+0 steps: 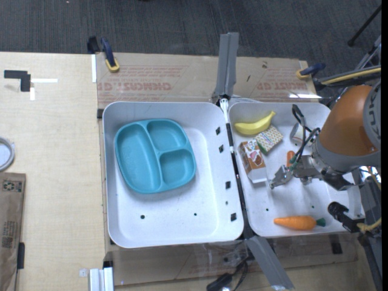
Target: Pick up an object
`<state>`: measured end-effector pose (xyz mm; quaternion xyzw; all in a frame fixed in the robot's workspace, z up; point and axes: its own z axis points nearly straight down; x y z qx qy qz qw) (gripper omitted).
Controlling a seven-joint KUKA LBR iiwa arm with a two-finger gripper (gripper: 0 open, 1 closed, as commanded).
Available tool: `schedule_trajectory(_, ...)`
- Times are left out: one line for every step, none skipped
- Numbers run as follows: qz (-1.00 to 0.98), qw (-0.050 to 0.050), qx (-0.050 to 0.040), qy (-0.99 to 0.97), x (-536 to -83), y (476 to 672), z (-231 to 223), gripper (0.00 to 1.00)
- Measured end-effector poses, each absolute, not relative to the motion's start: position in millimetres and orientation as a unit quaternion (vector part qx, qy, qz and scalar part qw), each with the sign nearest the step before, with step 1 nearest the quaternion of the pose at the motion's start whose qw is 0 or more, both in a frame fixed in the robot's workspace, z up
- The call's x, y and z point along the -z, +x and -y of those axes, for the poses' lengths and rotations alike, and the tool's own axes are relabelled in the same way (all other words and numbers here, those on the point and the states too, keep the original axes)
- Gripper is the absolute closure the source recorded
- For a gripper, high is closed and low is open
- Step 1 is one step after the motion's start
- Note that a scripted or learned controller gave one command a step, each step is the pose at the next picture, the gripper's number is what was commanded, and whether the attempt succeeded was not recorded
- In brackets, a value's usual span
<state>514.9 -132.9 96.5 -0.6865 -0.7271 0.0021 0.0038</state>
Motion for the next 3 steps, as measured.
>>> schedule_trajectory(0.726,0.005,-0.0031,-0.688,-103,514.6,134,1.0)
schedule_trajectory(0.654,0.001,-0.0018,-0.756,-113,635.0,174,1.0)
schedule_trajectory(0.656,0.001,-0.0036,-0.755,-120,635.4,174,1.0)
